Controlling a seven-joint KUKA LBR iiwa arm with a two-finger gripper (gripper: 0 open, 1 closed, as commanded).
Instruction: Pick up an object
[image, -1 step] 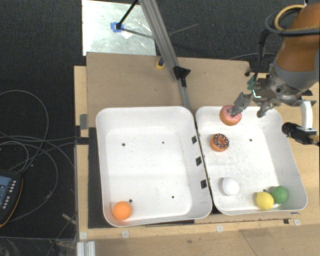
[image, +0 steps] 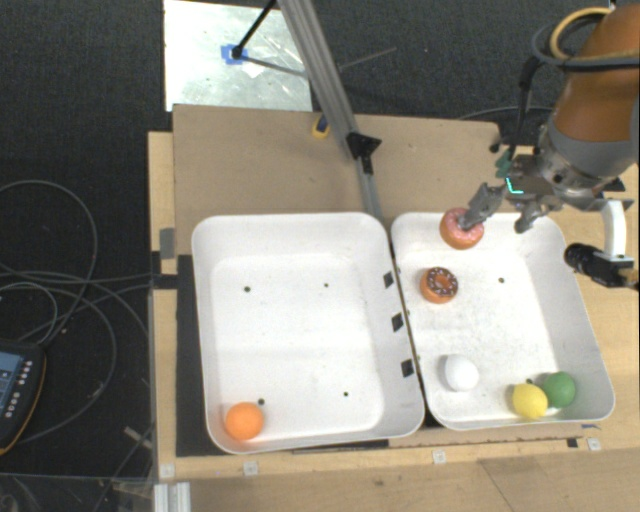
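Note:
My gripper (image: 507, 208) hangs over the far edge of the right bin (image: 585, 330), its two fingers spread apart with nothing between them, so it is open. A pink frosted donut (image: 461, 229) lies at the bin's far left corner, just left of the left finger (image: 487, 200) and close to its tip. Below it sits a brown donut with orange sprinkles (image: 439, 285). A white ball (image: 460, 373), a yellow fruit (image: 529, 400) and a green ball (image: 558, 389) rest along the near side of the bin.
The left bin (image: 210, 300) holds an orange ball (image: 243, 421) in its near left corner. A grey pole (image: 335, 90) slants over the bench behind the bins. Cables and a pendant (image: 15, 385) lie on the floor at left.

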